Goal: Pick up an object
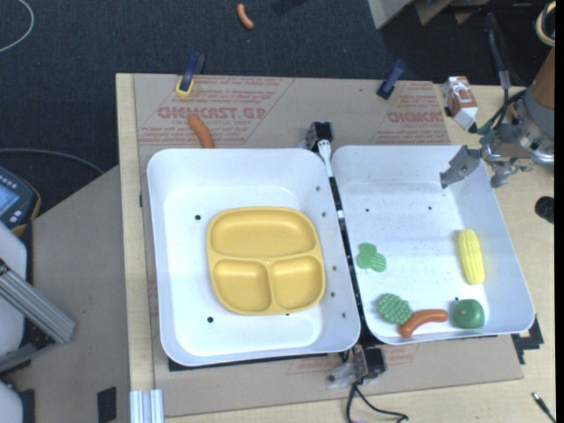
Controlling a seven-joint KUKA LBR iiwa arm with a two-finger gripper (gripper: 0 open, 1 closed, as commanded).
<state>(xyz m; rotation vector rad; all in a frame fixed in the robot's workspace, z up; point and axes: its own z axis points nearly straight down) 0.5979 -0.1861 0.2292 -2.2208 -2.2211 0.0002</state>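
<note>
Yellow corn cob (471, 256), right bin (414, 183): ungrasped. Gripper (476, 167) above far corner, fingers apart, empty. Step: approach. Next: descend over chosen item, close.

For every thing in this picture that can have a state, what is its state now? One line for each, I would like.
yellow tray: upright in the left bin, compartments bare
corn: lying in the right bin
red sausage: lying by the near wall, touching the green ball
green ball: resting in the near corner
end effector: over the right bin's far corner, holding nothing
</note>
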